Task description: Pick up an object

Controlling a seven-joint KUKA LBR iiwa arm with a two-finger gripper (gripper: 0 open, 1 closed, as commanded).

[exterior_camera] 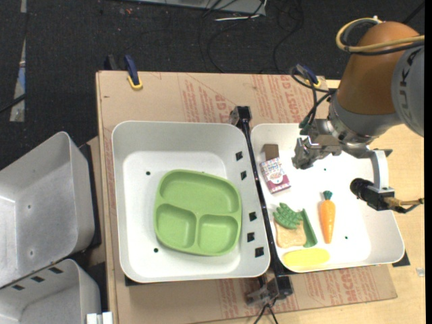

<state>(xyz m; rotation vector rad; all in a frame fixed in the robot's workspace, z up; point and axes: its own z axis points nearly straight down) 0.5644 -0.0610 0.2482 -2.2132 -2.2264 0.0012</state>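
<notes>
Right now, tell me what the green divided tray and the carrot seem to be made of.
Green divided tray: likely molded plastic, matte; uniform color, soft rounded compartment edges. Carrot: probably toy plastic, slightly glossy; flat even orange with a small green top. Neither is certain from this view.

Right bin crowded along its left edge, open floor at centre and right

A small carton (pixel 275 172), green toy (pixel 288 215), toast slice (pixel 289 236), yellow piece (pixel 307 256) and carrot (pixel 327 219) line the right bin's (pixel 388 247) left and front; the left bin's (pixel 128 181) green divided plate (pixel 197 212) fills its middle.
</notes>
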